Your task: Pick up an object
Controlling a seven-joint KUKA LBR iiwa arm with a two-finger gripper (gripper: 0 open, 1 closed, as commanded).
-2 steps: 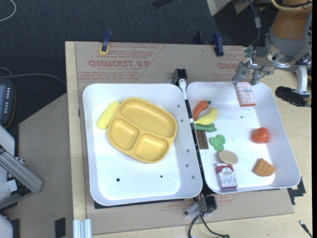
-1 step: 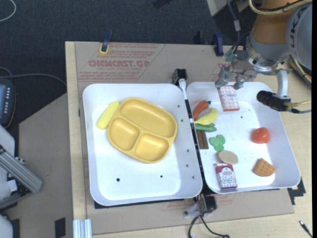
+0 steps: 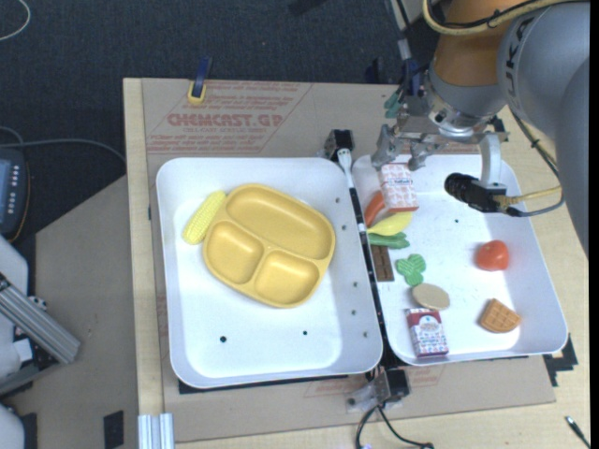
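Hanging in the upper right of the frame, my gripper [image 3: 404,153] has its jaws spread just above the small white and red carton [image 3: 399,188]. This carton lies at the upper left of the right bin [image 3: 529,288], beside a carrot [image 3: 373,208] and a yellow banana [image 3: 392,224].

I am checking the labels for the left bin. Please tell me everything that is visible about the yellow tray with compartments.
The yellow tray looks like smooth moulded plastic, with rounded corners and three hollows: one long one along its far side and two smaller ones nearer the camera. All three hold nothing. It lies flat and turned at a slant, near the middle of the left bin. A yellow corn cob lies against its left edge.
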